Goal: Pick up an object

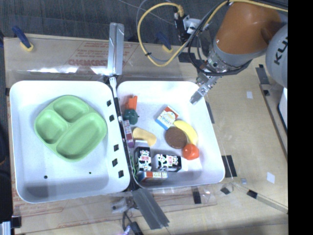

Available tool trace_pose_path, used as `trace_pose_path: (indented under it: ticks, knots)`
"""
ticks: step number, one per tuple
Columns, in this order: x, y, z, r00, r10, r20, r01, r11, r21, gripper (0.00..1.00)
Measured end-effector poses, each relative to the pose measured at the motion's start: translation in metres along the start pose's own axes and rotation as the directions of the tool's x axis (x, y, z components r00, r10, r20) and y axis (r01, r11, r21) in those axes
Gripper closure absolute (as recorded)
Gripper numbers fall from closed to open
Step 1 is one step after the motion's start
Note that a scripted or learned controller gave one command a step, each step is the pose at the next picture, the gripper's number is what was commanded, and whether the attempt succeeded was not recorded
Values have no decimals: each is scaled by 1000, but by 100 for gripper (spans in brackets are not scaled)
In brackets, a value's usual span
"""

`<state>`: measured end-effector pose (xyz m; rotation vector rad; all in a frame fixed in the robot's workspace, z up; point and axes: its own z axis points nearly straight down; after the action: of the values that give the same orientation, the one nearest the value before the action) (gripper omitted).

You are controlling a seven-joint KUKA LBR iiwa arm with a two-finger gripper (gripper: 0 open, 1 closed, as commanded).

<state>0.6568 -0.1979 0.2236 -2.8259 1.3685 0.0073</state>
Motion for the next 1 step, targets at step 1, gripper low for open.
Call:
trace_pose_path:
  ticks: [1]
  knots:
    - [-5,-6,12,950,-313,-6,313,950,3,100]
